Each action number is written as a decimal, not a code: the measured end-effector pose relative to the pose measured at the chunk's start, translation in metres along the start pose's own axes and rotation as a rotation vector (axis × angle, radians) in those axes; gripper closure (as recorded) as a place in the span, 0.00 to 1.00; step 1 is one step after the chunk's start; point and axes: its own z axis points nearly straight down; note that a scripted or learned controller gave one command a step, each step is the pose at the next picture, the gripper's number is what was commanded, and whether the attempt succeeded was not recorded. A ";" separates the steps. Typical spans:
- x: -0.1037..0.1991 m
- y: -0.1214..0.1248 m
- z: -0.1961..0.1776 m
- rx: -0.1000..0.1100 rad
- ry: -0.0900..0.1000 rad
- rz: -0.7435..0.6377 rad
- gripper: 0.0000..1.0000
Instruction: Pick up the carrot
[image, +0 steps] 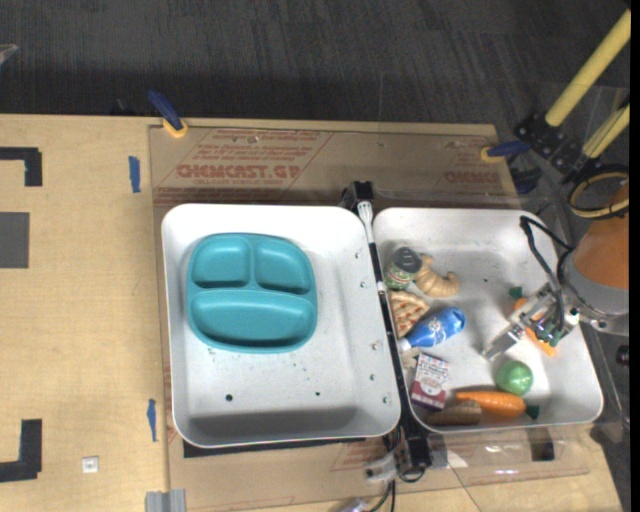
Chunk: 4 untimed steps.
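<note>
**Carrot lies at the near edge of the right bin, gripper above and apart from it**

From the camera view, two white bins sit side by side on the bench. The left bin holds a teal divided plate, lying flat toward its far half.

The right bin carries the clutter. The carrot lies on its side along the near wall, pointing left to right, its orange body resting just above a brown stick-like item that I cannot identify. A green ball sits just beside the carrot's right end, on the far side. Left of the carrot stands a small red-and-white carton, and beyond that a blue-and-white packet. Further back are a waffle-patterned piece, a tan pastry-shaped item and a small dark can.

The arm enters from the right, its orange band at the frame edge. The gripper hangs over the right part of the bin, near the green ball and apart from the carrot. Whether its fingers are spread or pressed together, I cannot tell; nothing is seen between them.
</note>
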 end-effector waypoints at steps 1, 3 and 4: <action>0.019 -0.036 -0.001 0.008 -0.008 0.092 0.00; -0.061 0.086 0.003 0.008 0.007 0.723 0.00; -0.098 0.111 -0.123 0.006 -0.025 0.723 0.00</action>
